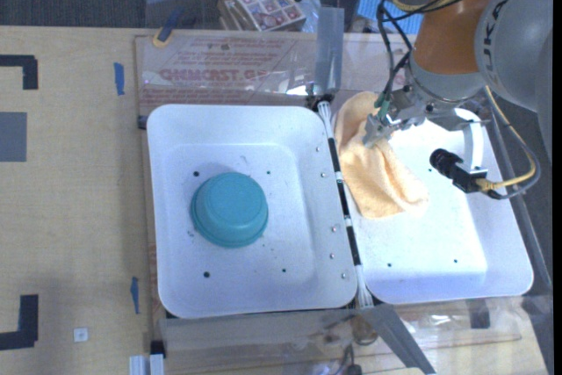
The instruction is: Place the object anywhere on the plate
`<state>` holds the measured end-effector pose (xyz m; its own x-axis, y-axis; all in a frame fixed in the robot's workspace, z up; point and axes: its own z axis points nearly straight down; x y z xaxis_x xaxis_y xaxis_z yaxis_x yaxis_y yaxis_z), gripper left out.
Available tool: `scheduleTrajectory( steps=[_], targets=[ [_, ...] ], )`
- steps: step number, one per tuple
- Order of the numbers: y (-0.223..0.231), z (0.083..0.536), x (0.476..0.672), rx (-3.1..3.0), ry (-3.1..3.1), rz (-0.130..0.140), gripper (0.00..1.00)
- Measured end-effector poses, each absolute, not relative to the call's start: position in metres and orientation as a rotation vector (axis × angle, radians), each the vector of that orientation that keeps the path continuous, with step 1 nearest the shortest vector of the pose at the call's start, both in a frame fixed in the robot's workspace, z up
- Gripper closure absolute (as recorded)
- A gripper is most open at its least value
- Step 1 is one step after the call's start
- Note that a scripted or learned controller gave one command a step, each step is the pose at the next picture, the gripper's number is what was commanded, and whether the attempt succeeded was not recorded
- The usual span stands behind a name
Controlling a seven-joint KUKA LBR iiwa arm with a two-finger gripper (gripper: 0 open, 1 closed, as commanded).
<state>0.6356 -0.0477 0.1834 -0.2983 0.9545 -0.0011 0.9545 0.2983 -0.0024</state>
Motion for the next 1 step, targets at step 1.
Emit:
scheduleTrajectory(
  steps=[1],
  targets=[
    [-0.0479, 0.2237, 0.6368, -1.859, -2.534, 0.001, 1.0]
  ],
)
